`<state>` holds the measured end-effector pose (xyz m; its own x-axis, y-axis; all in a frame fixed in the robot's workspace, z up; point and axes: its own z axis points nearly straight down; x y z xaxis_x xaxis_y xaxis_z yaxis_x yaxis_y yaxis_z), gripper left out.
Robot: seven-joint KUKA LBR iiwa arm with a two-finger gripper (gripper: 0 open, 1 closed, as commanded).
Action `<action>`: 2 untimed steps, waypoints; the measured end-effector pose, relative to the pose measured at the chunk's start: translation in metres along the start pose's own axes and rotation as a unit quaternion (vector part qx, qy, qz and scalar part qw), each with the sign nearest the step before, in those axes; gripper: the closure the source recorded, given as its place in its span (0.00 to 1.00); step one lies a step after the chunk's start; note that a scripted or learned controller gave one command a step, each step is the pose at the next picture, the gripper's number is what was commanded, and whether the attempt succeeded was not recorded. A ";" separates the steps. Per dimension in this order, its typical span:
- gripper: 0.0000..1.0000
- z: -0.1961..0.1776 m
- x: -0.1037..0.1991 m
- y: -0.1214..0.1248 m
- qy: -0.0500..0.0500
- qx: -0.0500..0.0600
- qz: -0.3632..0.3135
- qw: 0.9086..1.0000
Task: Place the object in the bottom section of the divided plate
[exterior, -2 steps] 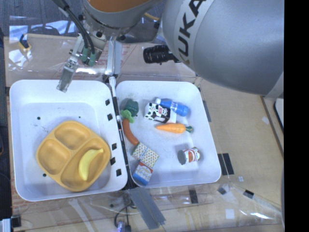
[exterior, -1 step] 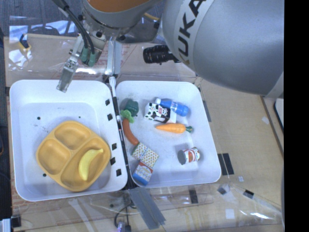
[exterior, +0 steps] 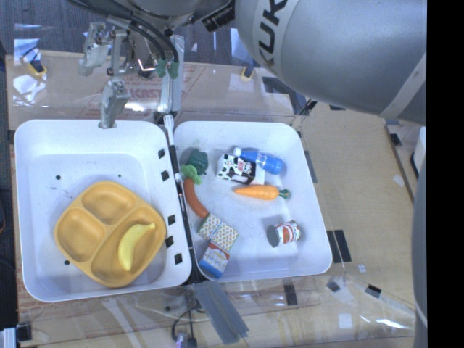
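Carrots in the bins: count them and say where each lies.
1. The orange carrot lies in the right bin, below the blue bottle. Others could be hidden under the clutter.

Arm (exterior: 341,35) cut off by top edge; claw (exterior: 138,96) finger gap blurred, can't tell.

A yellow banana (exterior: 135,243) lies flat in the bottom section of the divided plate (exterior: 80,261), curved, with one end toward that section's upper right and the other toward its lower edge. The divided plate is mustard yellow with 3 sections and rounded corners, and rests turned at an angle.
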<state>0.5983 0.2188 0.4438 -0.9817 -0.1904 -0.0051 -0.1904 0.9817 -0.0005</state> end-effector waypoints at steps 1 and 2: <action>0.00 0.049 -0.001 0.000 0.002 0.000 -0.134 0.991; 0.00 0.021 -0.057 -0.011 0.000 -0.001 -0.388 0.922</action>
<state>0.6562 0.2188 0.4234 -0.5506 -0.8347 -0.0038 -0.8347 0.5506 -0.0026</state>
